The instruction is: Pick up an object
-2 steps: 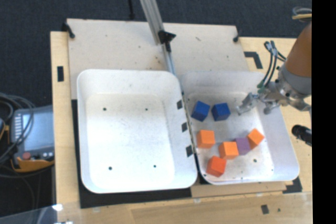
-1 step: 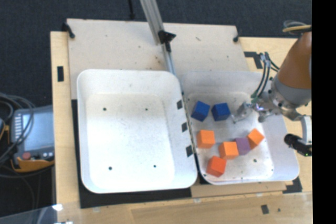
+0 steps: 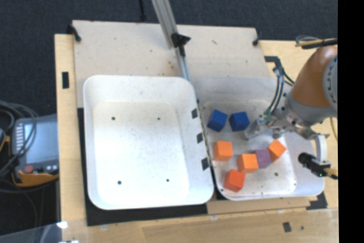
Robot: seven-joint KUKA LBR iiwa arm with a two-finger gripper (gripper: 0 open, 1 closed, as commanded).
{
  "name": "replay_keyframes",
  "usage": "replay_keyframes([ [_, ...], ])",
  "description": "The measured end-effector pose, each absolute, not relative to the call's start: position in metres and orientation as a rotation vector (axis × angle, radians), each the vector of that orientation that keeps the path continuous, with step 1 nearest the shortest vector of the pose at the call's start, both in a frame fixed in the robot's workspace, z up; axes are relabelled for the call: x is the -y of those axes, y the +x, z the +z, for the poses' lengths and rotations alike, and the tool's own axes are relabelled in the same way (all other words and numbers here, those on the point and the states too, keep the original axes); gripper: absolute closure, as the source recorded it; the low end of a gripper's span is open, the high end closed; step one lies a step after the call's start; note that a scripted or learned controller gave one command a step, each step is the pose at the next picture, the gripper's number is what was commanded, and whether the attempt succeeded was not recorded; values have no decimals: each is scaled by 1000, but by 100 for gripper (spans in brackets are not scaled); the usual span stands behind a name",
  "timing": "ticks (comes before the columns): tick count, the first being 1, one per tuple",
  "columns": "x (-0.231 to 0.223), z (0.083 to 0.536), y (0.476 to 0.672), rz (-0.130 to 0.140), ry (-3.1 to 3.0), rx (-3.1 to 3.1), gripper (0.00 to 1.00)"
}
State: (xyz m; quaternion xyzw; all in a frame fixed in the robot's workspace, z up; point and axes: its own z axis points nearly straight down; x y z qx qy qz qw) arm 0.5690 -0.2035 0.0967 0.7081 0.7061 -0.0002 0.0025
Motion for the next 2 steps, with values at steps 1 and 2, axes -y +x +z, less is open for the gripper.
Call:
replay_keyframes([
  [1, 205, 110, 570, 6, 2226, -2206, 100],
  [2, 198, 158, 574, 5, 2213, -2222, 100],
])
